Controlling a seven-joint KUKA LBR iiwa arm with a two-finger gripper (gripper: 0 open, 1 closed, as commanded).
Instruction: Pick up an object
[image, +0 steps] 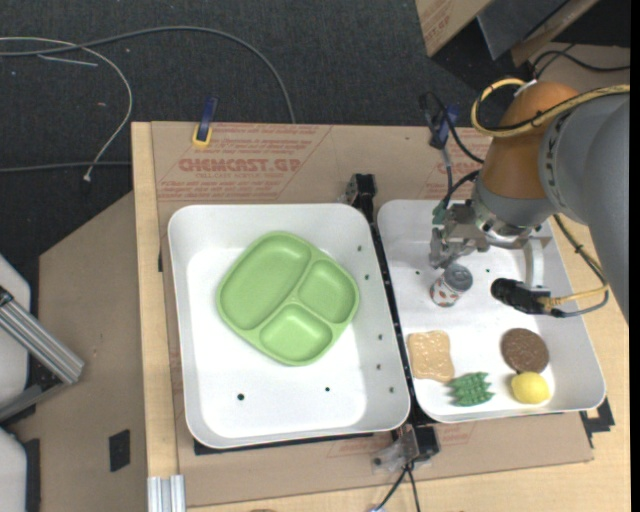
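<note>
My gripper (450, 262) hangs over the far left part of the right bin (580, 330), coming in from the grey arm with its orange band. Directly under it is a small round can-like object (446, 291), red and white with a grey top, touching or nearly touching the gripper's tip. Toward the bin's front lie a tan cracker (430, 355), a green leafy toy (470, 389), a brown round cookie (524, 350) and a yellow lemon-like ball (530, 388).
The left bin (200, 380) holds a green three-compartment plate (288, 297) near its middle. A black divider runs between the two bins. Cardboard lies under both bins, and cables trail across the dark floor beyond.
</note>
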